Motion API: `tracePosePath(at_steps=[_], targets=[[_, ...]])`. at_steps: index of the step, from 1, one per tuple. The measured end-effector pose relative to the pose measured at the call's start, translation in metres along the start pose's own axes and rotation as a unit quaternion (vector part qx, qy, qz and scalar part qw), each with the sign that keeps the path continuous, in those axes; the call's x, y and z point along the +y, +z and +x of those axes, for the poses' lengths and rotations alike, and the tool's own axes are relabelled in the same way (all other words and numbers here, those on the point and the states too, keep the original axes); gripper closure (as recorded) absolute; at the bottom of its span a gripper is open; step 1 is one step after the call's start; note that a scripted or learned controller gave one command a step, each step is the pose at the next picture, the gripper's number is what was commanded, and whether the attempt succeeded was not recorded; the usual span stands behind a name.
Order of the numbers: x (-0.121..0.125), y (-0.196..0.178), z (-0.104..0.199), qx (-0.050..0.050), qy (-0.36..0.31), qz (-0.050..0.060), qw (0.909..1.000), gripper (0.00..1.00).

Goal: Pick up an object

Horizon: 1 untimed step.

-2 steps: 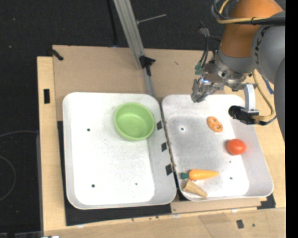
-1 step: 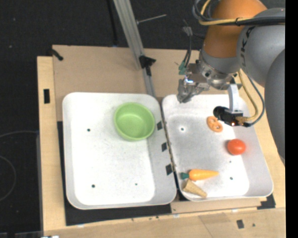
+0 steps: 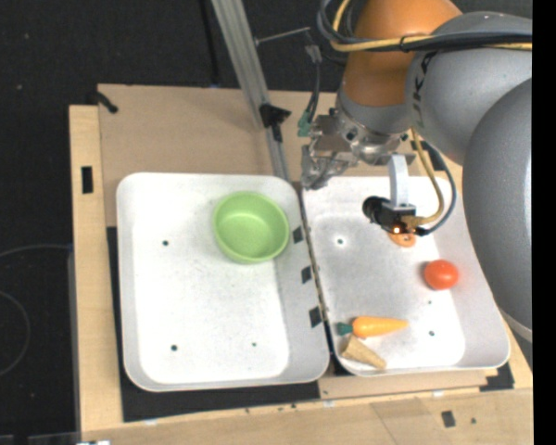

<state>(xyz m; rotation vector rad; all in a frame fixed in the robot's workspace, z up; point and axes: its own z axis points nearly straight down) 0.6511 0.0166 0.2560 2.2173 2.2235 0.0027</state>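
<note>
A lime-green round plastic bowl (image 3: pixel 250 227) is seen in the speckled white left bin (image 3: pixel 167 341). In the white right bin (image 3: pixel 463 341) are seen a red-orange ball (image 3: pixel 440 273), an orange carrot with green tip (image 3: pixel 378 325) and a tan wedge (image 3: pixel 363 352).

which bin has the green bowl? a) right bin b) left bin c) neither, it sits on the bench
b: the green bowl sits inside the left bin, near its upper right, while the carrot and red ball lie in the right bin.
</note>
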Motion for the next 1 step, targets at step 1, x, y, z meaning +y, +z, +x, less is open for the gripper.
tracePosePath(at_steps=[1], targets=[[-0.0036, 0.0029, 0.0473, 0.000, -0.002, 0.002, 1.0000, 1.00]])
